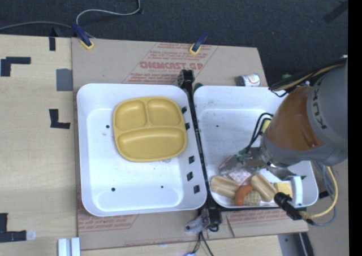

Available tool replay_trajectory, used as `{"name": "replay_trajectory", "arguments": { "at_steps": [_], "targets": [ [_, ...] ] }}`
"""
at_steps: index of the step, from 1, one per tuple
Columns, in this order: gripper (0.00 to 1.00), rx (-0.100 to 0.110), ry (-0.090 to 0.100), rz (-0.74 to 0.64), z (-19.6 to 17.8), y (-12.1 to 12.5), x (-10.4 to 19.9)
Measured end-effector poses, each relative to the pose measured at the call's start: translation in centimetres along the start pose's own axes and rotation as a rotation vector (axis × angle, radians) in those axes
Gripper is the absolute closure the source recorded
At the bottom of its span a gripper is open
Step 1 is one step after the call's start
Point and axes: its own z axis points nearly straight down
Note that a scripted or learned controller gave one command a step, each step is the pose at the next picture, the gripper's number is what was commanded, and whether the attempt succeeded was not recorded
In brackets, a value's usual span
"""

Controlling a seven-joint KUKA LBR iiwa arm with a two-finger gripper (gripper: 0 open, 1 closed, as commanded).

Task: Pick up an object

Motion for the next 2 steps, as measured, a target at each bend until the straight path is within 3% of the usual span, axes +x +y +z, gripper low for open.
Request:
{"name": "replay_trajectory", "arguments": {
  "at_steps": [1, 2],
  "targets": [
    [1.0, 0.0, -0.003, 0.003, -1.0, 0.0, -0.2],
    [1.0, 0.004, -0.001, 0.0, -14.3, 0.0, 5.9]
  ]
}}
